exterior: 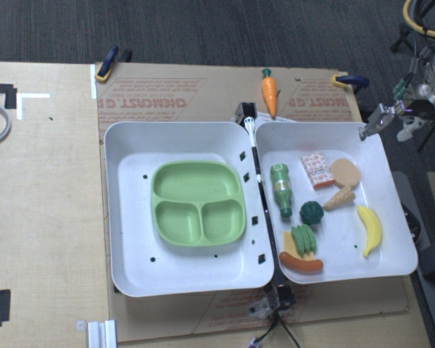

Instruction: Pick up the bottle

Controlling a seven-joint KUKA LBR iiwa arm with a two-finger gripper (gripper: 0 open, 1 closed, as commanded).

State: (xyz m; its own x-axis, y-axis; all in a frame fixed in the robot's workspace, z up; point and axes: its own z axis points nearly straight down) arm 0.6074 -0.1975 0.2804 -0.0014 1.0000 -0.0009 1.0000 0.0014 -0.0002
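Note:
The bottle is green with a pale label band. It lies flat in the right white bin, close to that bin's left wall, running lengthwise from far to near with its narrow end toward the near side. A broccoli floret sits just right of its near end, and nothing rests on top of it.
The right bin also holds a red-and-white box, a tan round piece, a cone, a banana, green beans and a sausage. A green divided plate lies in the left bin. A carrot lies on the cardboard behind. Metal hardware and cables stand at the right bin's far corner.

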